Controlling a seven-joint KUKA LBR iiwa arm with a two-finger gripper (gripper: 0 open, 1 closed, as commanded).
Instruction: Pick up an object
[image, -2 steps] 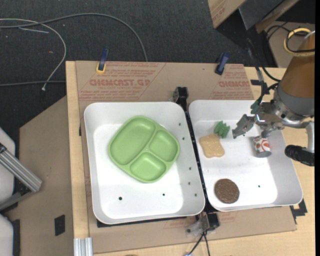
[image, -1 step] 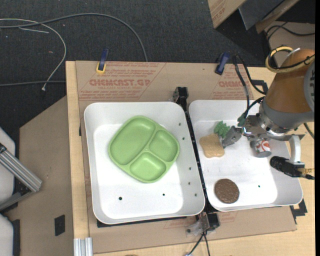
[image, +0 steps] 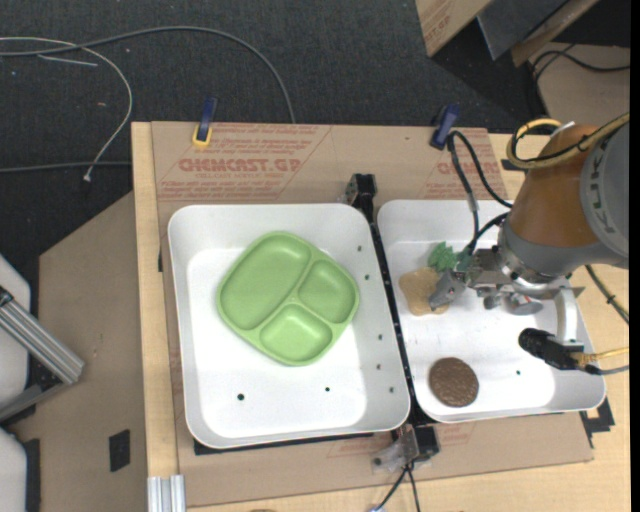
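Bins sit side by side on the cardboard-covered tabletop (image: 300, 160), and my arm reaches into the right bin (image: 520, 395) from the right edge. I have the hand (image: 442, 292) low over a pale tan piece (image: 418, 291) near that bin's left wall, with a small green leafy item (image: 441, 257) just behind it; I judge the tan piece to be the pick target, since the fingertips point straight at it. How far the fingers are spread I cannot tell from this angle, and nothing is visibly held. A brown round patty-like object (image: 454, 382) lies apart, nearer the front. The left bin (image: 200, 330) carries a green divided plate (image: 288, 297), untouched.
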